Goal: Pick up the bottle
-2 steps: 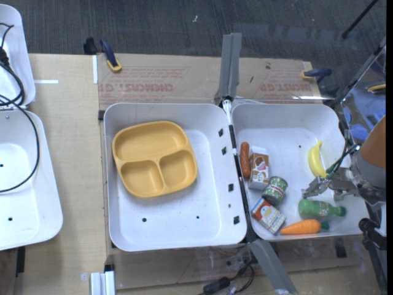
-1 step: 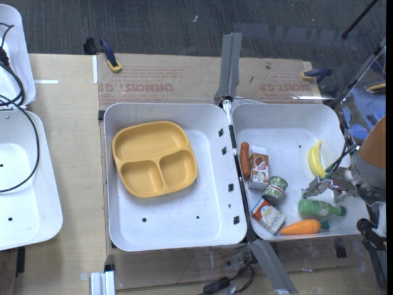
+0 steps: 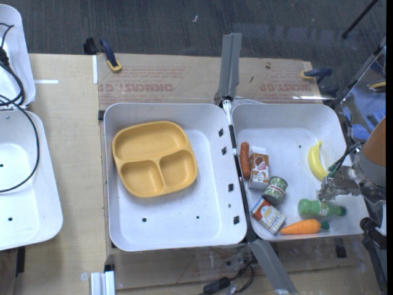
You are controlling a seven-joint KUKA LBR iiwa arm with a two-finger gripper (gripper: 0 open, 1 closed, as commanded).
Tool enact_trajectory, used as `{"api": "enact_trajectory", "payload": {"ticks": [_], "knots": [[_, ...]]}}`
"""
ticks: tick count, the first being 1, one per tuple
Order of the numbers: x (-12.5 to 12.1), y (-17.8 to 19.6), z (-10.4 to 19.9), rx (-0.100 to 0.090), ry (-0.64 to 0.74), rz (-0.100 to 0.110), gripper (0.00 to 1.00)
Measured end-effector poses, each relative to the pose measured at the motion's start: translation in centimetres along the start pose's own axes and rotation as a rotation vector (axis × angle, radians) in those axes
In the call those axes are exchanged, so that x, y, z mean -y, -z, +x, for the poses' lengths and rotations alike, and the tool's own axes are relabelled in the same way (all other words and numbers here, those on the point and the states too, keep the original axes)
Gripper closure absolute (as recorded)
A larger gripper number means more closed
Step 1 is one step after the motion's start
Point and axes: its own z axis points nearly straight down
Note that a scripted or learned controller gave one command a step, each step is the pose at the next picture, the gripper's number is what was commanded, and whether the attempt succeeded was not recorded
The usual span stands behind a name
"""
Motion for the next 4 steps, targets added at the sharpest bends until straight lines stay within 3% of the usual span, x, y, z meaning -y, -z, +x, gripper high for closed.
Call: {"api": "enact_trajectory", "payload": {"ticks": [1,2,3,4], "knots": [[-0.01,-0.04,0.35,-0.006,0.004,0.003,0.0],[0.1,-0.82,0.43,-0.006,-0.031,0.002,0.0],[0.1,-0.03,0.19,-0.001,-0.033,0.002,1.0],[0.08,-0.06,0.48,-0.005,-0.029,0.004,0.0]]}}
